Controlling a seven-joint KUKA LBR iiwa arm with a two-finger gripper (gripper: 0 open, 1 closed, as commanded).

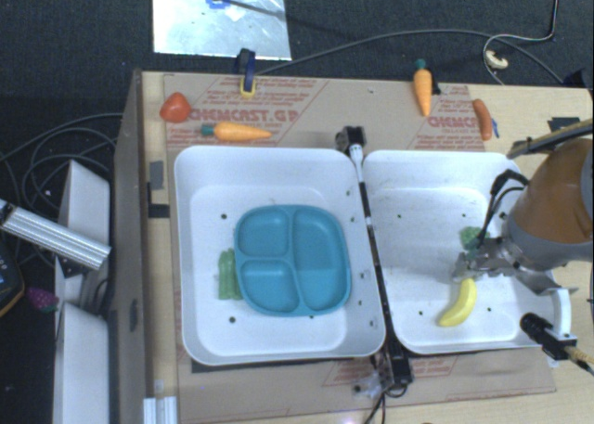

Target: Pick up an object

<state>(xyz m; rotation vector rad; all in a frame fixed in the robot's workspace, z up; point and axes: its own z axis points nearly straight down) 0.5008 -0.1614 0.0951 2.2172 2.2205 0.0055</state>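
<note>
Even, diffuse overhead lighting; white bins [278, 181] bright, with soft shadows. Glare on the foil sheet [223, 5]. Slightly soft, low-resolution focus throughout.

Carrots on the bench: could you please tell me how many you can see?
3: one carrot lying behind the left bin, two carrots behind the right bin. The arm may hide more.

The bench [306, 102] bears two white bins [209, 227], carrots [239, 133] and a tomato [174, 108].
</note>
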